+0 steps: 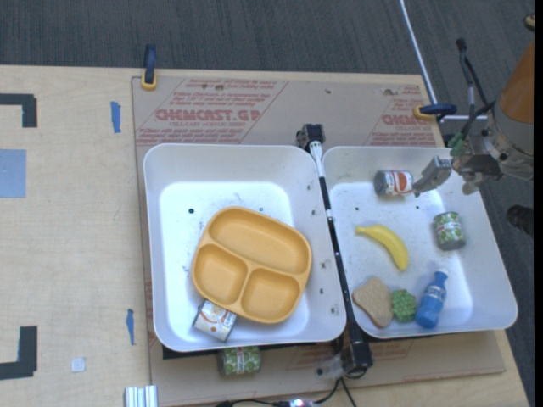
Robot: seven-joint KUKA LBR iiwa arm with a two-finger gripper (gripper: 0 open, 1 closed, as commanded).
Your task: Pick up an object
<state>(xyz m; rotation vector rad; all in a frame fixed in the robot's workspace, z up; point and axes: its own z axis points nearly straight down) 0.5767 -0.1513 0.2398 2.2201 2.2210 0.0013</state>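
The desk (68, 227) is carrying two shallow white bins side by side, and the right bin (496, 299) is serving as the landmark here. To its left, the left bin (161, 227) is holding a yellow divided tray (252, 265) that is lying tilted, its lower edge resting over a small carton (214, 320). Just outside the bins, at the left bin's front edge, a green-labelled jar (241, 361) is lying on its side.

Inside the right bin, loose items are lying well apart, likely so that each can be reached singly: a banana (384, 244) near the middle, a slice of bread (372, 302) at the front with a broccoli piece (403, 304) and a blue bottle (432, 299) just beside it, a green jar (448, 231) by the right wall, and a small can (394, 182) on its side at the back.

The pincer (441, 172) is hovering over the bin's back right corner, just beside the can and gripping nothing; I cannot tell how wide it is standing. The can is probably the intended pick.
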